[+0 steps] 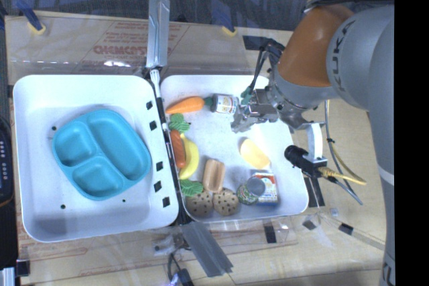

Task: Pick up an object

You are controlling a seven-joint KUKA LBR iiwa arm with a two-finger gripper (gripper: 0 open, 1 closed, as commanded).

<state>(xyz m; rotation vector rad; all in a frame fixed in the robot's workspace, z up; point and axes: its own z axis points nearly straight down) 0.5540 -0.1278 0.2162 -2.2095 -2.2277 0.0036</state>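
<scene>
Looking down from the camera view, you see the gripper [242, 118] low over the right bin [292, 164], toward its 12 o'clock end. Whether it has closed on anything, you cannot tell from this angle; nothing visibly sits in it.

The candidates for the pick all lie in that right bin. A small bottle [222, 103] rests on its side just beside the gripper, at its 10 o'clock, with a toy carrot [186, 104] beyond it at 9 o'clock against the divider. A pale yellow lemon-like piece [254, 153] lies near the gripper at its 5 o'clock. Most of the rest is crowded along the bin's 6 to 9 o'clock edges: a banana [191, 157], a bread roll [213, 174], two cookies [216, 203] and a can [258, 189]. That crowding likely explains why the arm works the open middle, where things stand apart.

The left bin [27, 144] holds a blue divided tray [100, 153], well apart from the gripper.

My guess is the bottle or the yellow piece is the target, and the grasp is not yet made.
</scene>
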